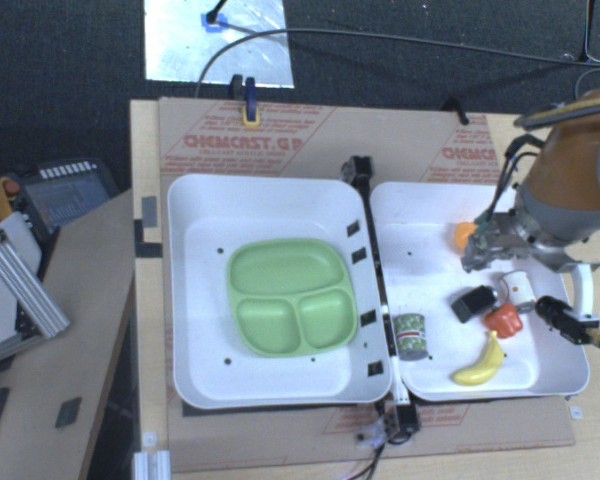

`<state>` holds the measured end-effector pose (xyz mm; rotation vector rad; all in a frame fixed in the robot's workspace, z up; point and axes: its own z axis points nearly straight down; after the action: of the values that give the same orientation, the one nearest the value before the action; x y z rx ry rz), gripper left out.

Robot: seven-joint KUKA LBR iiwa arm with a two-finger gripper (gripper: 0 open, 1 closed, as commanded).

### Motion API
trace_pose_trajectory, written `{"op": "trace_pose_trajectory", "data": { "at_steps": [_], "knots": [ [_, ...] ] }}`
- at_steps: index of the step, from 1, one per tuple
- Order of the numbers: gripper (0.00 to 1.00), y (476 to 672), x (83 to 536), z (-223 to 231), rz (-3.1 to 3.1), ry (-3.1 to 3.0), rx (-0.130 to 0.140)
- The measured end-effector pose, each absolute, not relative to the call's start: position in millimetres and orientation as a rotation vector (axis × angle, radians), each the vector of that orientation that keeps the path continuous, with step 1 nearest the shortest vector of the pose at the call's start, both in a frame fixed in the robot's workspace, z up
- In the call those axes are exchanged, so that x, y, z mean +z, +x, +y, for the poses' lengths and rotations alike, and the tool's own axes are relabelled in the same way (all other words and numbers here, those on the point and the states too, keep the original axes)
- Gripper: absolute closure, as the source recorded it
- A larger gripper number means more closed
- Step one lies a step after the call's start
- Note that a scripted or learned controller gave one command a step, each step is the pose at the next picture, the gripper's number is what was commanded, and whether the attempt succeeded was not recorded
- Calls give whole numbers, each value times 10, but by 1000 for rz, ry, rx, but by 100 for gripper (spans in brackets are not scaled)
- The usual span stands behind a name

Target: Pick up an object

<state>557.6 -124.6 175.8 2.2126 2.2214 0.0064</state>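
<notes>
My gripper (478,256) hangs low over the back part of the right bin (420,223), reaching in from the right. Just to its upper left lies a small orange object (464,234), partly hidden by the gripper. A black block (473,303) lies a little in front of the gripper, apart from it. Next to the block are a red object (503,320) and a small white object (518,288). A yellow banana (482,363) rests near the bin's front edge, and a small green-labelled can (410,335) stands at the front left.
The left bin (195,218) holds a green three-compartment plate (285,296). A black divider with clips (372,268) runs between the two bins. The right bin's back left floor is bare.
</notes>
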Motion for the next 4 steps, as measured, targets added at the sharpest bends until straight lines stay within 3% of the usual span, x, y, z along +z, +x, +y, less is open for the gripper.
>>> {"op": "trace_pose_trajectory", "data": {
  "at_steps": [1,2,4],
  "knots": [
    [100,5628,2313,-1147,2223,2211,8],
    [100,5639,2417,-1148,2224,2214,3],
    [100,5886,2500,-241,2231,2210,6]
  ]
}}
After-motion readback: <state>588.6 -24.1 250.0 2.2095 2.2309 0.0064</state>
